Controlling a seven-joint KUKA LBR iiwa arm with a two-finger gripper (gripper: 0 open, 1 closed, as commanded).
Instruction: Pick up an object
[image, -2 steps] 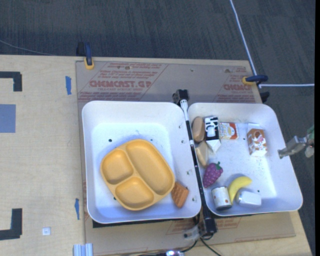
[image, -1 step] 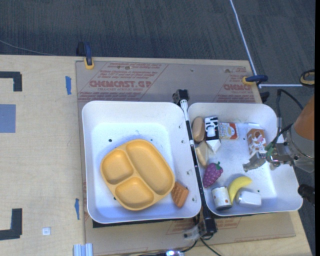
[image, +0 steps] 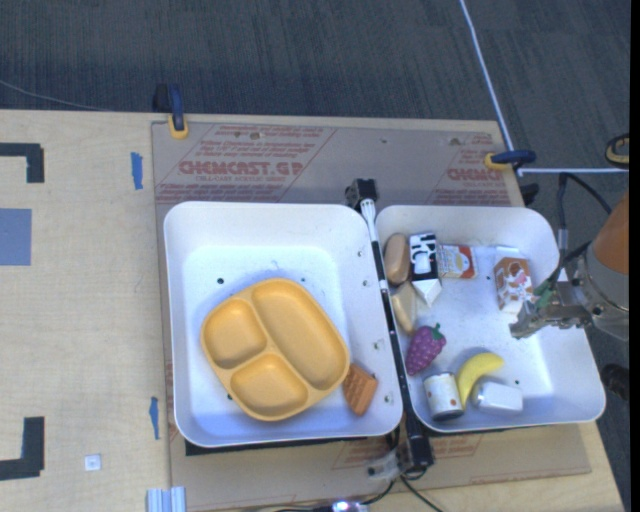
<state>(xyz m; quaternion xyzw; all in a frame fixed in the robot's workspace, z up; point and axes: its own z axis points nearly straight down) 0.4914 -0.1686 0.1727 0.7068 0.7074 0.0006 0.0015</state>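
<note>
The gripper (image: 530, 325) is seen over the right bin (image: 575, 395), nothing between the jaws — whether apart or together cannot be told; the banana (image: 478, 372) lies just down-left of them, long axis slanting up-right.

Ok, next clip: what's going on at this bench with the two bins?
A KUKA arm reaches in from the right, its gripper low over the right bin, with nothing visibly between its fingers. That bin holds toy food: a banana, purple grapes, a small can, a bread roll and some cartons. The left bin holds a yellow divided plate and an orange piece beside it.
</note>
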